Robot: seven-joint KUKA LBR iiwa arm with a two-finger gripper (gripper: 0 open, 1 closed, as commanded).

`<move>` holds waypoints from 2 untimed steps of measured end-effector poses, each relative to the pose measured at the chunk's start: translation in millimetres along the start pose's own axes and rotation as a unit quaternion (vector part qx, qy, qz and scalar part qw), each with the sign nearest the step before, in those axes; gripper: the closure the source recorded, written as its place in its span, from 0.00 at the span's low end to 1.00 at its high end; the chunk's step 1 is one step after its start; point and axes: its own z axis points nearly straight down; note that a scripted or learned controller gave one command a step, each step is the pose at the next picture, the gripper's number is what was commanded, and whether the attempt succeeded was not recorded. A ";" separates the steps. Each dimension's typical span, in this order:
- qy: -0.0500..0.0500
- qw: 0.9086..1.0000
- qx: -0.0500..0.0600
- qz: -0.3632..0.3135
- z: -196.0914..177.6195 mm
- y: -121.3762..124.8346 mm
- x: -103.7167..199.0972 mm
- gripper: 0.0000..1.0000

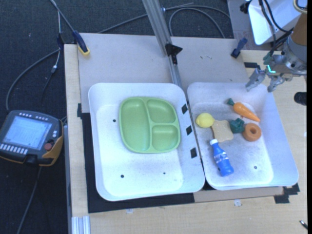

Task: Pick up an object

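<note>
Nearest in the right bin [280, 145], at 6 o'clock, the blue bottle [223, 160] is lying flat; it is looking light but smooth, so maybe slippery; taking it across the middle of its body seems best; above it the tan slice [222, 130], the lemon [204, 120], the donut [252, 132] and the carrot [245, 111] are sitting close together; at 1 o'clock the gripper [263, 81] is hovering over the rim, its fingers spread apart and carrying nothing.
</note>
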 end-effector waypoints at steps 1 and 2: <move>-0.001 1.000 -0.002 0.000 -2.0 0.9 0.0 0.00; 0.000 1.000 0.001 0.000 60.9 0.9 -1.1 0.00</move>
